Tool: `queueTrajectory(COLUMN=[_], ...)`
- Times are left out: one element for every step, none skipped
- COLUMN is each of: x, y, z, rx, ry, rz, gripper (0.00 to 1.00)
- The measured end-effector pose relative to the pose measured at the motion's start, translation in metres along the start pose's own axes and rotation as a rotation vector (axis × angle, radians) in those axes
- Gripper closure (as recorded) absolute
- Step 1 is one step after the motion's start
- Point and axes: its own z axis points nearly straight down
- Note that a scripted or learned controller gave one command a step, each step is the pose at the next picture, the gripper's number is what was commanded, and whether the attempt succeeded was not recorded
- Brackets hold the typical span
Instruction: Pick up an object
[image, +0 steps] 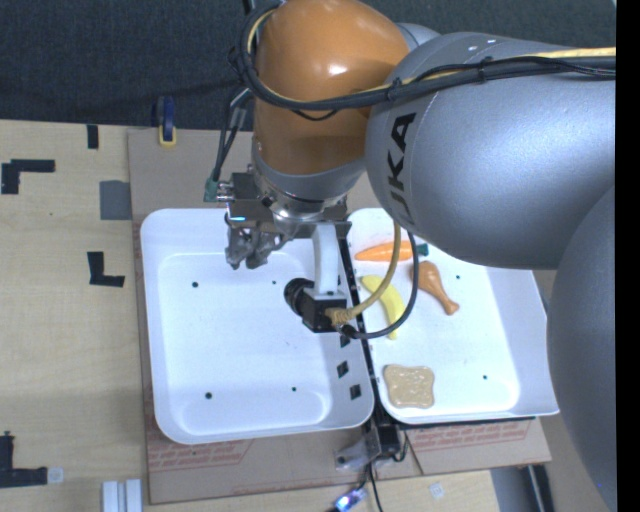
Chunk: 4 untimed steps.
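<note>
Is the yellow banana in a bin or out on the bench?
In. The banana lies inside the right bin, near its left wall, with the carrot and the chicken leg close by.

The arm (500, 150) is bulky, glossy grey, with black letters "KA" on its side and a rounded orange band (325, 60) above the wrist. Black and yellow cables (385, 300) run along it. The gripper (248, 255) is dark metal.
</note>
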Motion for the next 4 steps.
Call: queueTrajectory(x=[-0.078,-0.041,0.02,0.017], y=[0.061,0.01,-0.027,-0.031], z=[-0.129,-0.204,-0.197,0.062], rx=[-0.032,-0.026,-0.015,0.001], ry=[0.007,0.012,0.008,-0.002], rz=[0.009,-0.005,-0.006,0.001], gripper=[1.0,1.0,1.0,1.0])
